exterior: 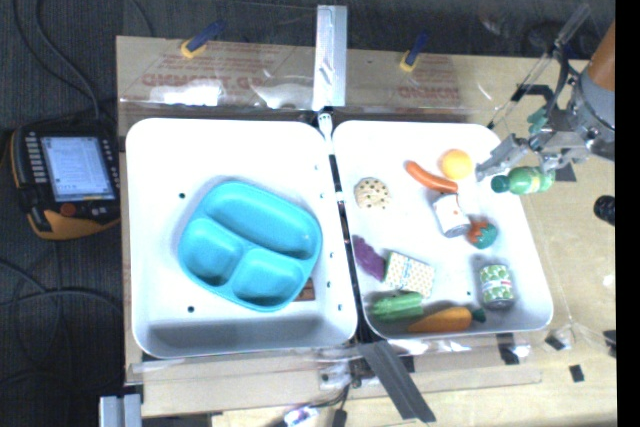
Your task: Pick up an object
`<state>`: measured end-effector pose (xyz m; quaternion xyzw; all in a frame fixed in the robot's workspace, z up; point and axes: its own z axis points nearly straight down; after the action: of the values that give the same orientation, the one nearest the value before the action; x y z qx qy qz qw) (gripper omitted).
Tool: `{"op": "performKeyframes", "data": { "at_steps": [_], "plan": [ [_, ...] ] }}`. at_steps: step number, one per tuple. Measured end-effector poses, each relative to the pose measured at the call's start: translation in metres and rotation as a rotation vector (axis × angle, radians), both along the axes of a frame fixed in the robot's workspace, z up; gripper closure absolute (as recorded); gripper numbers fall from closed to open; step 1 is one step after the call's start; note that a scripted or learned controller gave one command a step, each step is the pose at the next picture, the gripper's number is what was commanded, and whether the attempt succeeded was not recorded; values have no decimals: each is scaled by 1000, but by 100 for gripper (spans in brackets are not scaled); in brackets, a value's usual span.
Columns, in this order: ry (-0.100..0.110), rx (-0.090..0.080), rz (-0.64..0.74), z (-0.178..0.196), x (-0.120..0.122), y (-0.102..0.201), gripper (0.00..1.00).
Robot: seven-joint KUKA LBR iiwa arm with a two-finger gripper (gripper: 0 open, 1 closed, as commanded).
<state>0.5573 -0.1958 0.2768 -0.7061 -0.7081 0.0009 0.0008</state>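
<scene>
My gripper (pixel 522 173) hangs over the right rim of the right bin (pixel 530 255), reaching in from the right. A small green toy with a pale tip (pixel 520 181) sits between its fingers, lifted off the bin floor. Below and to the left in that bin lie an orange ball (pixel 455 162), a red-orange sausage (pixel 431 177), a cookie (pixel 372 192), a white block (pixel 451 214) and a teal and red piece (pixel 483 235).
Further forward in the right bin are a purple piece (pixel 368 259), a checkered packet (pixel 410 273), a green can (pixel 495 283), a cucumber (pixel 397 306) and a carrot (pixel 441 319). A blue divided plate (pixel 250 243) rests in the left bin (pixel 150 215).
</scene>
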Motion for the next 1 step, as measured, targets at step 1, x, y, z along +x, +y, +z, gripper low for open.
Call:
{"op": "performKeyframes", "data": {
  "at_steps": [1],
  "plan": [
    [2, -1, 26, -98, 69, 6, 0]
  ]
}}
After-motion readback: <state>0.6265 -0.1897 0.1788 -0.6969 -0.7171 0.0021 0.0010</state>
